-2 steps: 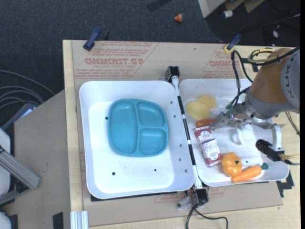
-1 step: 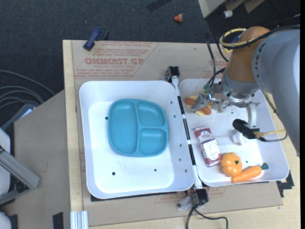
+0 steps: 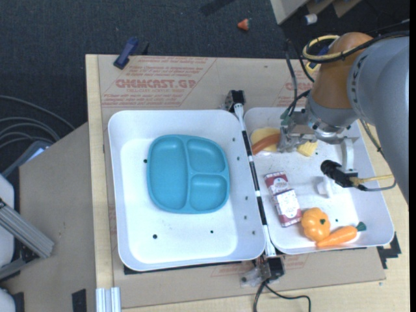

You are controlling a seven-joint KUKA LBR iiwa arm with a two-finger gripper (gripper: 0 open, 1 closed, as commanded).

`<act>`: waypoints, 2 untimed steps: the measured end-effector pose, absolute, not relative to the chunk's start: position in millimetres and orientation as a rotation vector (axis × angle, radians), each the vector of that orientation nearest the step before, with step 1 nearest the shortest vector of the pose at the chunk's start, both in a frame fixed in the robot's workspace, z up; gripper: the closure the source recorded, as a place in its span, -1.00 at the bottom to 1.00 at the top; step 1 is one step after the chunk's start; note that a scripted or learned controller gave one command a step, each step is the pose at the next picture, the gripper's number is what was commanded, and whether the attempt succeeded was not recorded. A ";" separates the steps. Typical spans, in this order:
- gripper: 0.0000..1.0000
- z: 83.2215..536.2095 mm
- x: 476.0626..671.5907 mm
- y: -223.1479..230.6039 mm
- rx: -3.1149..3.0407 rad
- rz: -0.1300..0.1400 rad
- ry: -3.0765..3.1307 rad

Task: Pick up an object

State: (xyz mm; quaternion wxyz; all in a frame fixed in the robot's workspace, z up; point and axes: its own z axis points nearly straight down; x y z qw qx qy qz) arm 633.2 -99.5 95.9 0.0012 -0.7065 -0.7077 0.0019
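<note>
We take the gripper [image 3: 288, 140] as our reference, and we cannot tell from this slanted overhead view whether it is parted or closed; nothing we can see counts as a hold. The thing we judge most likely to be picked is the yellow-and-orange piece [image 3: 262, 140]. It lies just beside the gripper on the view's left, so close that the two seem to touch or nearly so. Its long axis looks to run roughly toward the gripper, tilting a little down the view at the end farthest from it. On the gripper's other side, toward the view's right and slightly nearer the camera, sits a small yellow lump [image 3: 307, 149], also just beside it. So the gripper stands between two candidates, and the coming move turns on which way it shifts: a short slide to the view's left would bring it over the longer piece, and we think closing across that piece's narrow width, not along its length, would serve best. The red-and-white packets [image 3: 281, 194] lie below the gripper in the view, well apart. The orange pepper [image 3: 315, 223] and the carrot [image 3: 338, 236] lie farther from the gripper in that same direction, touching each other.
</note>
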 end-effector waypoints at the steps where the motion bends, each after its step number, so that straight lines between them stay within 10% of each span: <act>1: -1.00 95.7 633.0 -99.4 -2.218 0.006 -2.221; 2: -1.00 84.5 634.0 -93.9 -2.219 0.002 -2.220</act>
